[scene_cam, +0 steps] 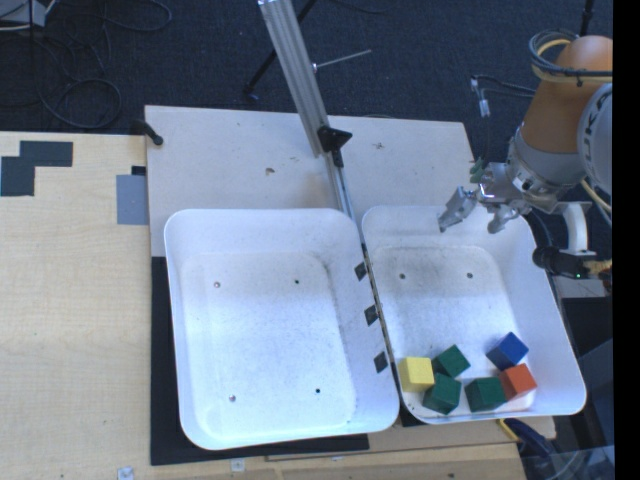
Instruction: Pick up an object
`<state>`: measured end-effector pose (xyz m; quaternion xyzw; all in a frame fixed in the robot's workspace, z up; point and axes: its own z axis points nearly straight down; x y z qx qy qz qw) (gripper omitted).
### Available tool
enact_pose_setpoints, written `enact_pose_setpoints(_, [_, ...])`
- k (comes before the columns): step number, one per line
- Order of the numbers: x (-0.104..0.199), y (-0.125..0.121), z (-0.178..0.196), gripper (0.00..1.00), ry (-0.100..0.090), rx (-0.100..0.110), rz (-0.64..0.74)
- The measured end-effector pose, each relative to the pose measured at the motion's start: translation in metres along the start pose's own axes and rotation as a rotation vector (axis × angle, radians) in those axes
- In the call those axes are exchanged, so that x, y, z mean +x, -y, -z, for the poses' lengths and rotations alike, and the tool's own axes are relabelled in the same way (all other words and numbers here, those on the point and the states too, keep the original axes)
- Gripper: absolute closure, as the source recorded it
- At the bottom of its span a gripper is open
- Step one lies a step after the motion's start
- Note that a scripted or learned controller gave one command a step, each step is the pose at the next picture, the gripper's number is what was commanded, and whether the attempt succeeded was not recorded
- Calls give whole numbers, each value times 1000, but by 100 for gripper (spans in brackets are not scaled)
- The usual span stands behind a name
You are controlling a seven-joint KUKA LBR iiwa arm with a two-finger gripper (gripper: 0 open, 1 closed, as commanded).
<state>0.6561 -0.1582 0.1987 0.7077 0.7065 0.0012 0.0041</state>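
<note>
blocks sit bunched at the near edge of the right bin [560, 368], well below and toward the camera from the jaws. nearest the rim are two dark green blocks, one [442, 395] left and one [485, 394] right, with an orange-red block [518, 379] just beside the right one. a step farther back lie a yellow block [417, 372], another dark green block [452, 360] touching or nearly touching it, and a blue block [508, 349] off to the right, just behind the orange-red one. all six rest on the bin floor, none of them between the fingers.

left of the jaws and lower, the left bin [200, 268] lies side by side with the right bin, their rims meeting along a line with small black clips.

gripper [476, 211] hovers over the far rim of the right bin, well apart from the blocks. its two fingers are spread, with a clear gap between them and nothing in that gap. the grey wrist and orange band of the arm [560, 98] rise up and to the right behind the jaws.

farther back and to the left of the jaws, a slanted metal rail [298, 68] stands up from the pale bench [230, 158].
</note>
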Motion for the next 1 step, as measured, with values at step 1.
enact_pose_setpoints(1, [41, -11, -110, 0, -3, 9, 4])
